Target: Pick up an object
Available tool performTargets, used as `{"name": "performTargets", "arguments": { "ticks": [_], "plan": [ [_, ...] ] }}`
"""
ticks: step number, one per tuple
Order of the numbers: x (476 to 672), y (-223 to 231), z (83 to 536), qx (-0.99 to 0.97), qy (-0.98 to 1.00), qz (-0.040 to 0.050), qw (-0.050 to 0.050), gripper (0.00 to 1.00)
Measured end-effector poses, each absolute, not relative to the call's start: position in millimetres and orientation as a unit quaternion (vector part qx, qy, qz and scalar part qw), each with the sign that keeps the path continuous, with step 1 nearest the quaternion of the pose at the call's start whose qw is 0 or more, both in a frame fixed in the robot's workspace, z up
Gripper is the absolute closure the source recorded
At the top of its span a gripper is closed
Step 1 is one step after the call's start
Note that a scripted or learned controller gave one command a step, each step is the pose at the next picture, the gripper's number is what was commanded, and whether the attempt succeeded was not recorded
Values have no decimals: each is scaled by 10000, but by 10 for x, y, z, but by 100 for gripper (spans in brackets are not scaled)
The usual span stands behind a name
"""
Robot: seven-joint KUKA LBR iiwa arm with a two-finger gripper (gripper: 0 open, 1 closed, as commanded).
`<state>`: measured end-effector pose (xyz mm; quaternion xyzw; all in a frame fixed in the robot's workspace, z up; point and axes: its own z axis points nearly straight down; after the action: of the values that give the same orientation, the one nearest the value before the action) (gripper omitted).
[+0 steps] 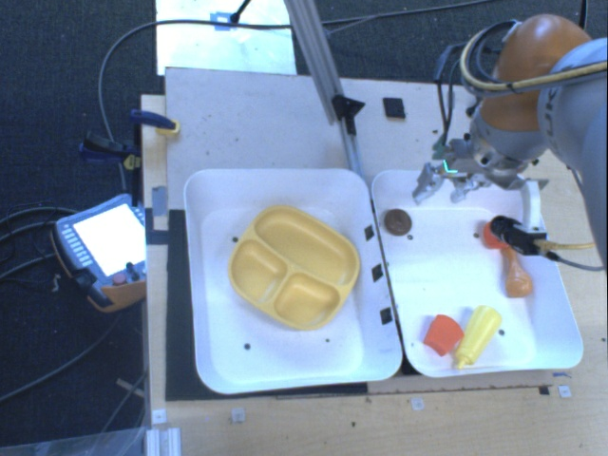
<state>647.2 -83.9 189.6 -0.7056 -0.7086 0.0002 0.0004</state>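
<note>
A yellow bottle (477,335) and an orange block (443,334) lie touching at the right bin's (570,335) near edge; an orange tool (514,266) lies farther right; beyond, the gripper (445,187) hovers with fingers spread, nothing between them, near a brown disc (397,221).

A yellow plate (294,266) lies in a white bin (214,350).

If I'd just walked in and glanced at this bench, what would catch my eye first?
Probably the yellow plastic divided plate, alone in the left white bin. Next, the grey arm's orange band at upper right, its gripper over the right white bin's far edge. That bin holds a brown disc, an orange block and a yellow bottle.
</note>
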Motion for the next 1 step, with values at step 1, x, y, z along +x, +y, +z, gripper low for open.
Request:
{"name": "performTargets", "arguments": {
  "ticks": [1],
  "plan": [
    [6480,-839,1909,-7055,-7087,-8,-7,0]
  ]
}}
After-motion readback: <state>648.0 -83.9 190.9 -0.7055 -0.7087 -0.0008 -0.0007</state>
